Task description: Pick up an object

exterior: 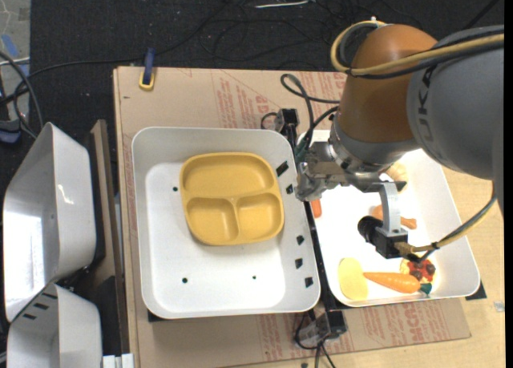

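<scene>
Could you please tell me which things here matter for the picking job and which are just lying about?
For the job:
- arm
- plate in the left bin
- carrot, yellow disc and orange piece in the right bin

Lying about:
- clamp
- cables
- white tubs
- cardboard
</scene>
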`<state>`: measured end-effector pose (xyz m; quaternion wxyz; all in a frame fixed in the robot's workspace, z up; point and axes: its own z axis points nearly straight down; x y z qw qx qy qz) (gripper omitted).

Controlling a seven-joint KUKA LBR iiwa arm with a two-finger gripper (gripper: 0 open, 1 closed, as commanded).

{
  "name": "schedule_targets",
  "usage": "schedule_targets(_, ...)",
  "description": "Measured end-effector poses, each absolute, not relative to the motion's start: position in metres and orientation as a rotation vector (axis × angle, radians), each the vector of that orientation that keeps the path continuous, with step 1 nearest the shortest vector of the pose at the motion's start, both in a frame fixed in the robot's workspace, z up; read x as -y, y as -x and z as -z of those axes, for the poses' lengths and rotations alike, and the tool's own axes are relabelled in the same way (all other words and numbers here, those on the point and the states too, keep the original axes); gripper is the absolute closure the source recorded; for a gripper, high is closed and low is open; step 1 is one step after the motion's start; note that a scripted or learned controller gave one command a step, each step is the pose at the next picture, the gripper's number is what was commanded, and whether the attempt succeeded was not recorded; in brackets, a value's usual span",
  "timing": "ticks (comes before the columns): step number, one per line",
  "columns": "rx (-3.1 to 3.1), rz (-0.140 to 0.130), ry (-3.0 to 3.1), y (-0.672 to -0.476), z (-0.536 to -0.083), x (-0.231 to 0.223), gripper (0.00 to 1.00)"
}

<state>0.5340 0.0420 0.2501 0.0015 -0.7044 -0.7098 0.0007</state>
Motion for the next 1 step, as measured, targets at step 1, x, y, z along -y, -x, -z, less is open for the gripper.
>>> schedule_targets(1, 2.228, -0.001, 2.212, -0.5235, -0.2477, -0.0848, 1.00)
